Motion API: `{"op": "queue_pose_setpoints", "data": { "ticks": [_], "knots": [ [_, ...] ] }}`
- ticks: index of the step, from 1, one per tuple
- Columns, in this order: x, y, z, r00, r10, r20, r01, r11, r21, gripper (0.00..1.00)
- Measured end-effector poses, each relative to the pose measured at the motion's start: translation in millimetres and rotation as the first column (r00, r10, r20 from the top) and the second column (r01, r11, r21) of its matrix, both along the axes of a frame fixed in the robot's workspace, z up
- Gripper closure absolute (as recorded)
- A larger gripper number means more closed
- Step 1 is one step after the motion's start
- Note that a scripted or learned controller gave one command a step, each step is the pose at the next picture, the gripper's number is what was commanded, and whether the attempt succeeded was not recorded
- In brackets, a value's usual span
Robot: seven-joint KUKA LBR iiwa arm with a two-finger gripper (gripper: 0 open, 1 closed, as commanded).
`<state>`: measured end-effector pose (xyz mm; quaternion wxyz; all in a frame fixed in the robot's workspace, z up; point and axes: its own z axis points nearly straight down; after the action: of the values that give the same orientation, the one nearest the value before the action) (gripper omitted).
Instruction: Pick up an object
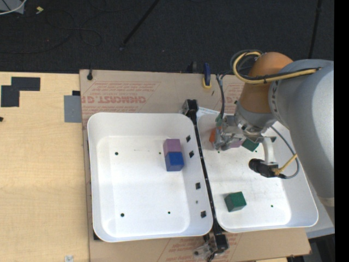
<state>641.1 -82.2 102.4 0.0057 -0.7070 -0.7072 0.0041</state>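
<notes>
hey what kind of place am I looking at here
Probably a robotics lab test bench: a grey arm reaches over two white bins holding small blocks such as a green cube, with loose cables behind.

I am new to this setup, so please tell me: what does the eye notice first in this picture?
First, the big grey arm with its orange band, reaching in from the right, its gripper low over the far end of the right bin. Next, a purple block touching a blue block in the left bin, and a green block alone in the right bin.

floor (109,26): dark carpet lying beyond the bench, cables trailing over it | bench top (38,173): pale wood showing at left, black and grey patches sitting on it
</notes>
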Motion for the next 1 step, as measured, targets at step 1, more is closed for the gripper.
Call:
{"op": "queue_pose_setpoints", "data": {
  "ticks": [1],
  "knots": [
    [0.1, -1.4, -15.8, 1.000, 0.000, -0.002, 0.000, 1.000, 0.001, 1.00]
  ]
}}
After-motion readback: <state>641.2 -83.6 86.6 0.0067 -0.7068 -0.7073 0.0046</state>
